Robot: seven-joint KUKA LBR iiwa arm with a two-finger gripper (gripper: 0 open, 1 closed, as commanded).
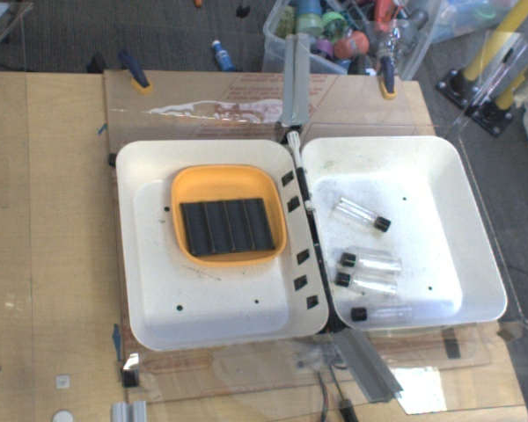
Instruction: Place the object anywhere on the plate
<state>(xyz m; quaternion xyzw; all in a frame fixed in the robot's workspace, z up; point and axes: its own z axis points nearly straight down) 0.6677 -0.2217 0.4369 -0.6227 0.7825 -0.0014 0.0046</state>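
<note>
Two shallow white bins sit side by side on a wooden bench, seen from above at a slant. I cannot tell how far my gripper is open, or whether it has hold of anything.

In the left bin (150, 310) an orange plate (187, 192) with rounded corners lies flat, towards the bin's far edge. A black ribbed slab (227, 227) rests on the plate and covers most of its floor, nearer the plate's front rim.

In the right bin (475, 236) lie four clear tubes with black caps, all on their sides in the half next to the left bin. One tube (359, 213) lies alone near the bin's middle, its cap pointing to the bin's right edge. Two tubes, one (370, 261) just behind the other (366, 280), lie close together nearer the front, caps towards the left bin. The fourth tube (383, 312) lies against the bin's front wall, cap also towards the left bin.

A strip with small black clips (301, 258) runs along the seam where the bins meet. Brown cardboard (202, 95) shows under the bins at the bench's far edge. Beyond it stands a clear tub of coloured toys (356, 11).
</note>
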